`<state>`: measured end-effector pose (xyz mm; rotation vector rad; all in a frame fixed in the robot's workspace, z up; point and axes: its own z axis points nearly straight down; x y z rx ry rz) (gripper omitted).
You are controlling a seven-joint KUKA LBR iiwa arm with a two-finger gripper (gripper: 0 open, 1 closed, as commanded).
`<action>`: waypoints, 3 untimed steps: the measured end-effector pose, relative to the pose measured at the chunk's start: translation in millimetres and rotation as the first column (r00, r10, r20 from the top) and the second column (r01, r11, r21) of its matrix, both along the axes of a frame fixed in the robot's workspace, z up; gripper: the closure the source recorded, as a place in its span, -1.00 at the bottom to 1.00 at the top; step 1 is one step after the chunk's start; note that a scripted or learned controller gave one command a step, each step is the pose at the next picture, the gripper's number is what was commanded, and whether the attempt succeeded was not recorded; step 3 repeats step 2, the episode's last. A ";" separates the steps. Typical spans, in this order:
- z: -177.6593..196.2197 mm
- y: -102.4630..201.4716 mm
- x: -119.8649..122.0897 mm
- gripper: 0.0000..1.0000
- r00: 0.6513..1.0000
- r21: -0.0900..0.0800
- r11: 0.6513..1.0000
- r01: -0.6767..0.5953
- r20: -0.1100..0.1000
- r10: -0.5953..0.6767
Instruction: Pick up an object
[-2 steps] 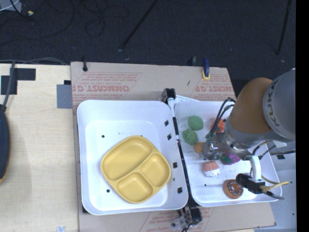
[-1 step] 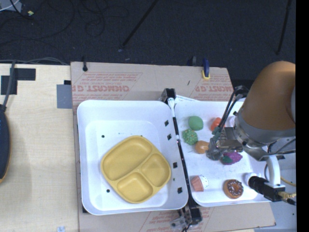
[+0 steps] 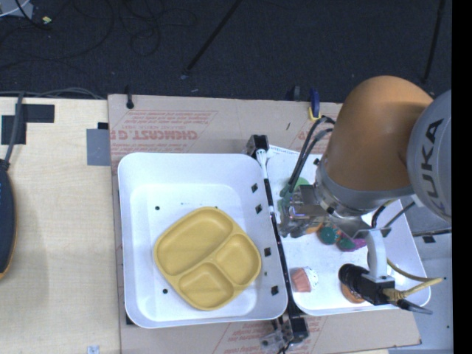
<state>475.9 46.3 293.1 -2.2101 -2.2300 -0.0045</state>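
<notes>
My gripper (image 3: 293, 222) hangs low over the left side of the right bin (image 3: 324, 304), close to the divider between the bins. The big orange-banded wrist above covers much of that bin. Just right of the gripper lie a teal object (image 3: 328, 234) and a purple one (image 3: 358, 240), both partly under the arm. A pink and white object (image 3: 301, 279) rests near the bin's front left. A bit of green (image 3: 296, 193) shows just behind the gripper. Nothing can be made out between the gripper's tips.
A yellow divided plate (image 3: 209, 257) lies in the left bin (image 3: 140, 198). A small orange thing (image 3: 351, 293) sits at the right bin's front. Bare cardboard (image 3: 169, 127) surrounds both bins.
</notes>
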 end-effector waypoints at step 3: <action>99.8 -0.5 -0.2 1.00 1.000 -0.002 1.000 0.007 0.001 -0.007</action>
